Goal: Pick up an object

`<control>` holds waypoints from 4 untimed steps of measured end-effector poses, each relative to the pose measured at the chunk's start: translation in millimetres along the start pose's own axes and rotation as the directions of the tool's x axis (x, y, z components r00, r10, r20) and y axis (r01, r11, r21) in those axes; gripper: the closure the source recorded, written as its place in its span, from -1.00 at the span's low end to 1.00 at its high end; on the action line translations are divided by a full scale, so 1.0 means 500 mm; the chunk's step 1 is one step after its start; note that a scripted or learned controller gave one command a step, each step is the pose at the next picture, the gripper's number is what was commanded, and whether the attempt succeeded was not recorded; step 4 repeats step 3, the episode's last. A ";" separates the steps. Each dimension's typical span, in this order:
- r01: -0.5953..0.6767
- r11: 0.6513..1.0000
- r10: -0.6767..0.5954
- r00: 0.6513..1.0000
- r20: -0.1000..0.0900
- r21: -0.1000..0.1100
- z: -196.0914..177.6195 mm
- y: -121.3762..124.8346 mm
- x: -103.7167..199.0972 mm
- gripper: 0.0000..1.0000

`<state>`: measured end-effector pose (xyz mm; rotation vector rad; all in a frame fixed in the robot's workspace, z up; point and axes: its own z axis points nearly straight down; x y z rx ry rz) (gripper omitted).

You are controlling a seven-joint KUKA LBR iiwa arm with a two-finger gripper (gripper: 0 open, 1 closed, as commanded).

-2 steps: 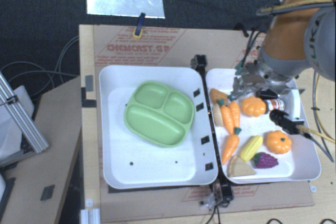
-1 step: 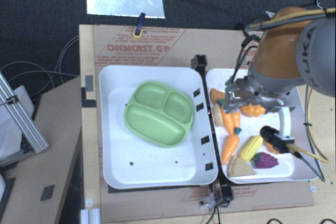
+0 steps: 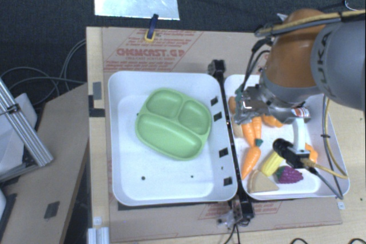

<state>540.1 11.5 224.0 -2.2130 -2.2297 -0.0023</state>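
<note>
Gripper (image 3: 247, 107) low over carrots (image 3: 250, 130) in right bin (image 3: 334, 164); jaws' state unclear. Centre on one carrot, 6 o'clock.

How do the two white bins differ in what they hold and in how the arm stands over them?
The left bin holds one green divided plate; the right bin holds many small toy foods, such as carrots and purple grapes. The arm covers part of the right bin, not the left. Both are shallow and white.
</note>
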 end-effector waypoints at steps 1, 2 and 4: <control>-0.006 1.000 0.006 1.000 0.001 0.001 -0.005 -0.016 -0.020 1.00; -0.007 1.000 0.007 1.000 0.001 0.001 0.013 -0.011 -0.017 1.00; -0.007 1.000 0.007 1.000 0.000 0.000 0.009 -0.013 -0.018 1.00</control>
